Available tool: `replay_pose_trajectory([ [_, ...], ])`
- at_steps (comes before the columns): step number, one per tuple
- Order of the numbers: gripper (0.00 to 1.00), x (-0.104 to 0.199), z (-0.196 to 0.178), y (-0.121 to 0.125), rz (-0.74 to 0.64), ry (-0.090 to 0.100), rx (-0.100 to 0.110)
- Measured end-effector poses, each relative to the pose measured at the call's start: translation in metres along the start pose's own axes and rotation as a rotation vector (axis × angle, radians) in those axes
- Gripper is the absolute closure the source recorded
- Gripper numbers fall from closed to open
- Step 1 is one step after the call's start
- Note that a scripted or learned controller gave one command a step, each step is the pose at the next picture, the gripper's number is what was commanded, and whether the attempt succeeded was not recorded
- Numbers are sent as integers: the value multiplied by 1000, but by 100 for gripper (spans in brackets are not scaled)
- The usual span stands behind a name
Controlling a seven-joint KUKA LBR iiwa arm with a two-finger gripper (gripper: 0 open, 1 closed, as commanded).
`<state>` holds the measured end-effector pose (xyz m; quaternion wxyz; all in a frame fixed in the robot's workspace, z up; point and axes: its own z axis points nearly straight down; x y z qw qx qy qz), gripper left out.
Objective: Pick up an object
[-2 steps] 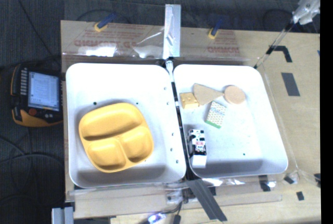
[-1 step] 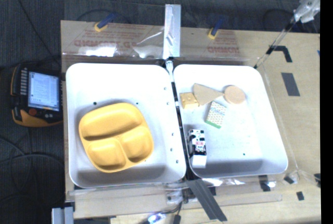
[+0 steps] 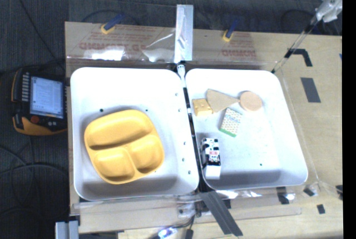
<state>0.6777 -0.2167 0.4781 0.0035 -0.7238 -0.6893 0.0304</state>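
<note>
The right bin (image 3: 278, 160) holds several small items near its back left. A tan wedge (image 3: 221, 100) lies beside a round tan disc (image 3: 251, 101), with a yellow cheese-like block (image 3: 202, 106) to the wedge's left. Just in front of them lies a small green-dotted card (image 3: 231, 121). A black-and-white cow-patterned box (image 3: 210, 152) rests against the bin's left wall, closer to the front. In the left bin (image 3: 89, 85) sits a yellow divided plate (image 3: 123, 146).
A metal post (image 3: 184, 32) stands behind the divider between the bins. On the floor to the left lies a control pendant (image 3: 41, 100). A thin rod with a white end (image 3: 328, 4) slants over the bench's far right corner.
</note>
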Motion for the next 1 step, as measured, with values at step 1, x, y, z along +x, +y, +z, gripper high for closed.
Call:
replay_pose_trajectory([
  [1, 100, -3, 48, -5, -170, 34, -45],
])
